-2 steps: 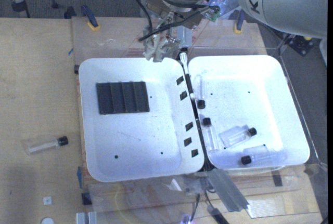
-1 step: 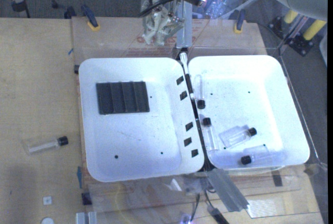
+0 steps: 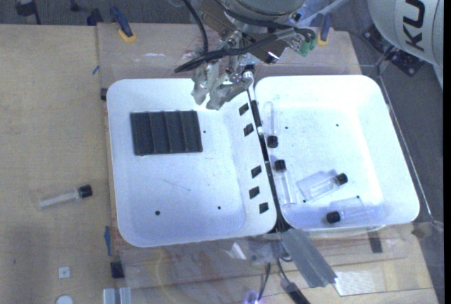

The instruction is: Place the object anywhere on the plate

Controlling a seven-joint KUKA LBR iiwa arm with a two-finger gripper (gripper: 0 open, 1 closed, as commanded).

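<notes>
The plate (image 3: pixel 166 132) is a dark ridged rectangle lying in the left part of the left bin (image 3: pixel 141 225). Several clear vials with black caps lie in the right bin (image 3: pixel 366 105): one (image 3: pixel 268 128) along its left wall, another (image 3: pixel 282 179) below it, one (image 3: pixel 320 184) near the middle and one (image 3: pixel 350 213) at the front. My gripper (image 3: pixel 220 89) hangs over the far edge of the left bin, up and to the right of the plate, close to the wall between the bins. Glare and cables hide whether anything is in it.
Black markers (image 3: pixel 252 154) run along the divider between the bins. Another capped vial (image 3: pixel 63 195) lies on the wooden bench left of the bins. Cables (image 3: pixel 211 49) hang around the wrist. A blue clamp (image 3: pixel 123 26) sits at the bench's far edge.
</notes>
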